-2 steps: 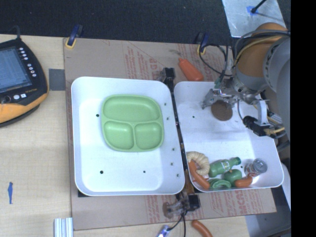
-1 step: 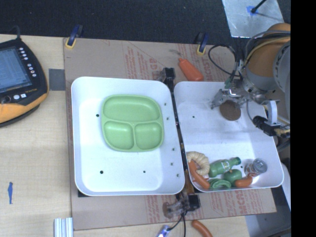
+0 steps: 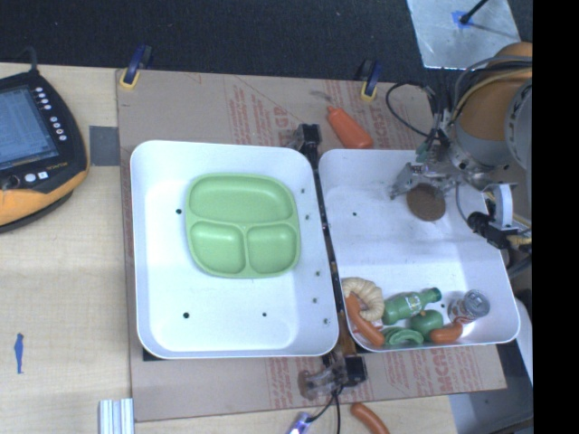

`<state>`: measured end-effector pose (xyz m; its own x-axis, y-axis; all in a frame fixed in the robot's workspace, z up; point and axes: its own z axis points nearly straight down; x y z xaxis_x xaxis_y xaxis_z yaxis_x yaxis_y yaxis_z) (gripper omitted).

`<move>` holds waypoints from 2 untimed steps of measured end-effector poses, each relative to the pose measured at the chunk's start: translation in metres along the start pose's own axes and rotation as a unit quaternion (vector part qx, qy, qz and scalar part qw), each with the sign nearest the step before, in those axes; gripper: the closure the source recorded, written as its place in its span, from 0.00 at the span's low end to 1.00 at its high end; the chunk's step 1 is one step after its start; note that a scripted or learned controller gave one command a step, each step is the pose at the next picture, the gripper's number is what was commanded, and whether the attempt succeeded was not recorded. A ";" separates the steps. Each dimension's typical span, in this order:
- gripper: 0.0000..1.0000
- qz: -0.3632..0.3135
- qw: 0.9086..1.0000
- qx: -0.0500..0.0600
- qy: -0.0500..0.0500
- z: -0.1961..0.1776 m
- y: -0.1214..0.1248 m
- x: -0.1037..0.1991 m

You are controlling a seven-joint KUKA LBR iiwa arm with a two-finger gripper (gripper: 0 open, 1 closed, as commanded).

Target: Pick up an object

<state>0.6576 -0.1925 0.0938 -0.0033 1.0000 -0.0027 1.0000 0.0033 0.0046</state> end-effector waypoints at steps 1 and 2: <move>0.00 0.000 1.000 0.001 0.000 -0.006 -0.001 -0.019; 0.00 0.000 1.000 0.003 0.002 0.001 -0.001 -0.019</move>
<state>0.6566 -0.2112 0.0925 -0.0040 1.0000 0.0003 1.0000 0.0040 -0.0021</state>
